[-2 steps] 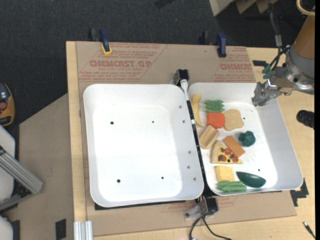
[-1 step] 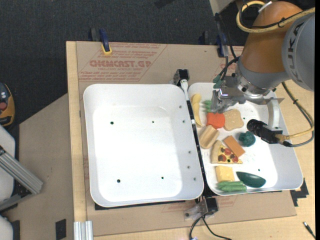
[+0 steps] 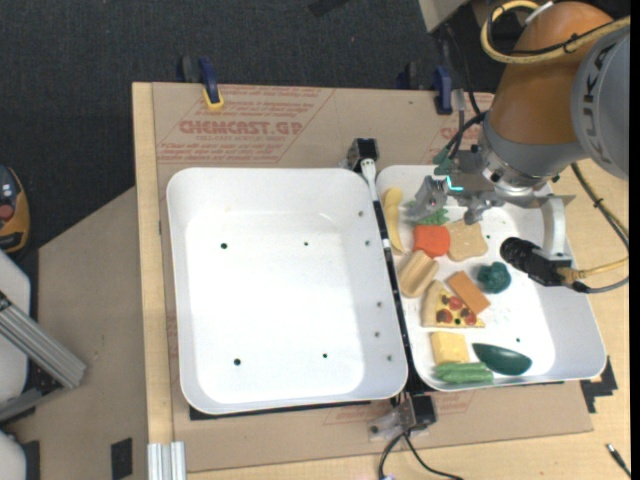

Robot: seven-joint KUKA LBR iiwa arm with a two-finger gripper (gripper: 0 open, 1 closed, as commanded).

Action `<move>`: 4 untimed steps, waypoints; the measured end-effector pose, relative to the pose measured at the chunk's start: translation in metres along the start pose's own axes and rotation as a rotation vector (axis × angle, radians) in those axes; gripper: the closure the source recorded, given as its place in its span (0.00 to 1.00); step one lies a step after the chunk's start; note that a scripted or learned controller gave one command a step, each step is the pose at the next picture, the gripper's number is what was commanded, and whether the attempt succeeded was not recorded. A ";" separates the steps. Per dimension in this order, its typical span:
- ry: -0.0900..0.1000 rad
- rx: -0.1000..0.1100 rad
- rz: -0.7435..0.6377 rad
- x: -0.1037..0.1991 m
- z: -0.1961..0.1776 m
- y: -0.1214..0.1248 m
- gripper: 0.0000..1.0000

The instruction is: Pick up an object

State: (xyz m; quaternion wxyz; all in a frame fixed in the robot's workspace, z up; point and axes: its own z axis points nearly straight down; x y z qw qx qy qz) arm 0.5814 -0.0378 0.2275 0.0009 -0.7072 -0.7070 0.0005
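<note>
A robotics lab. A plywood-topped bench (image 3: 150, 268) held by blue clamps (image 3: 210, 83) carries two white bins (image 3: 200, 193), with loose cables (image 3: 600, 268) and aluminium framing (image 3: 40, 343) on dark carpet (image 3: 100, 28).

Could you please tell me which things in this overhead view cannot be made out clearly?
- Gripper: in the camera view its tip is small and mixed with the toys beneath, so what it is doing is unclear.
- Far end of the right bin: covered by the arm's wrist.
- Banana: lies along the bin wall, partly hidden by the rim.
- Arm: cut off by the right edge.
</note>
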 end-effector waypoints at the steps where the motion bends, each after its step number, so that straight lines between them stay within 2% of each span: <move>1: 0.000 0.000 0.001 -0.019 0.044 0.027 0.00; 2: -0.004 -0.008 0.002 -0.072 0.098 0.088 0.00; 3: 0.000 0.001 -0.001 -0.053 0.144 0.085 0.00; 4: -0.001 -0.003 -0.001 -0.054 0.131 0.086 1.00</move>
